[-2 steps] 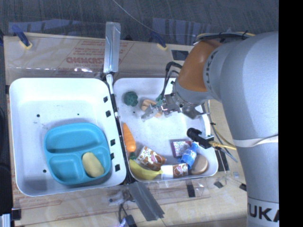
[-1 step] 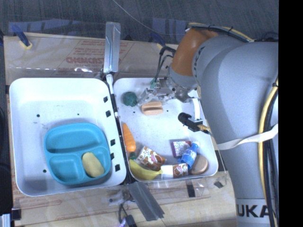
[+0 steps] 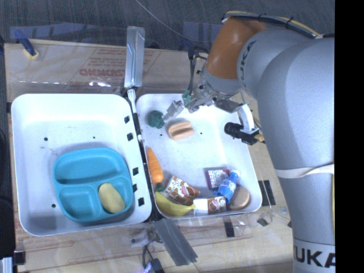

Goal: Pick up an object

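My gripper (image 3: pixel 181 106) hangs low over the far end of the right bin (image 3: pixel 245 162), reaching in from the arm on the right. Just left of its tip lies a dark green broccoli-like piece (image 3: pixel 154 118). A hot dog in a bun (image 3: pixel 181 130) rests just below the tip. I see nothing held in the gripper. Along the right bin's left wall lies an orange carrot (image 3: pixel 154 165). At the near end sit a banana (image 3: pixel 172 207), a snack packet (image 3: pixel 181 190), a small blue-capped bottle (image 3: pixel 226 187) and a brown round piece (image 3: pixel 241 198).
The left bin (image 3: pixel 34 112) holds a blue divided tray (image 3: pixel 85 172) with a yellow potato-like object (image 3: pixel 111 198) in its near compartment. A metal bracket (image 3: pixel 134 56) stands at the far end of the divider between the bins. The arm's grey body covers the right side.
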Controlling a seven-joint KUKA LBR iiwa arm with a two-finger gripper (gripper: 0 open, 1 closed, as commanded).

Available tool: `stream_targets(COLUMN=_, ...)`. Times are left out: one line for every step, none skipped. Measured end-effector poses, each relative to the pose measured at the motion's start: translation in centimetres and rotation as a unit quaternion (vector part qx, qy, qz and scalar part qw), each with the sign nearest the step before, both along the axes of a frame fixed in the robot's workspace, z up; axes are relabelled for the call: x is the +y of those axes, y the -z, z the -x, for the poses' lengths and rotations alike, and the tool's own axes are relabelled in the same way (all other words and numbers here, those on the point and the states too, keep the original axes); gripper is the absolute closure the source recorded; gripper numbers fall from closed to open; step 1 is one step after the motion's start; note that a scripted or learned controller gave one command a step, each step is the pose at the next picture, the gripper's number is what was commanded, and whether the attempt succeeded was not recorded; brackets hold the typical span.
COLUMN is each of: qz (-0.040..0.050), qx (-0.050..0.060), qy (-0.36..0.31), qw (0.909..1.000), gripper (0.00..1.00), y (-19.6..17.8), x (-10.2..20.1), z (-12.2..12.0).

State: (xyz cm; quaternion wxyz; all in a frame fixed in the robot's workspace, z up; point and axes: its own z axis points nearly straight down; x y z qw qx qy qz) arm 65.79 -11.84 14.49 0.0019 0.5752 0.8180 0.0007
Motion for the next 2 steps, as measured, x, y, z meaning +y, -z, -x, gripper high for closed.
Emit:
stream_targets(qz=-0.0008, qx=0.005, qy=-0.006, qw=1.0, gripper=0.0, y=5.5, x=-0.5, z=1.9)
stream_targets(qz=-0.0005, qx=0.002, qy=-0.009, qw=1.0, gripper=1.0, y=4.2, x=-0.3, z=1.7)
